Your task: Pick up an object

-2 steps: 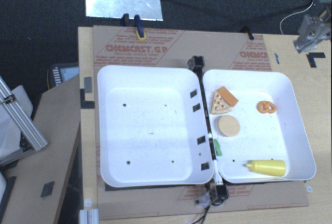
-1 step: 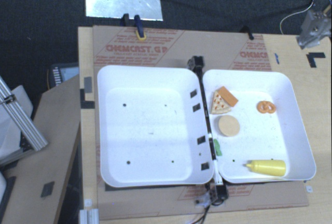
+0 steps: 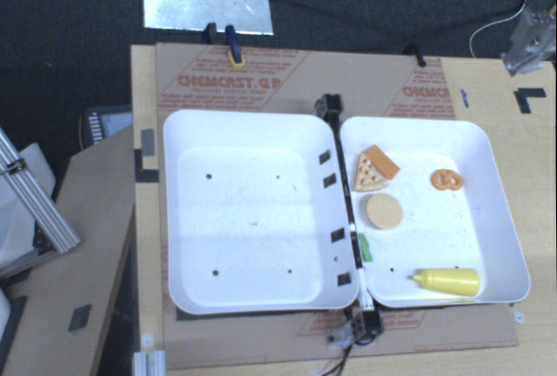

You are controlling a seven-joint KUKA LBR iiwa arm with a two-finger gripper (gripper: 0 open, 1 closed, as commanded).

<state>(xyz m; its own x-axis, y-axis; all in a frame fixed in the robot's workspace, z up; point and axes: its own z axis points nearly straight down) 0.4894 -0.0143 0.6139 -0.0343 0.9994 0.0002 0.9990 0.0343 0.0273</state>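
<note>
The right bin (image 3: 487,152) carries four items. The yellow bottle (image 3: 448,281) lies flat along the bin's front edge, near the front right corner. Judged light, rigid, slippery: grasp across its mid-body. Gripper state: cannot tell.
</note>
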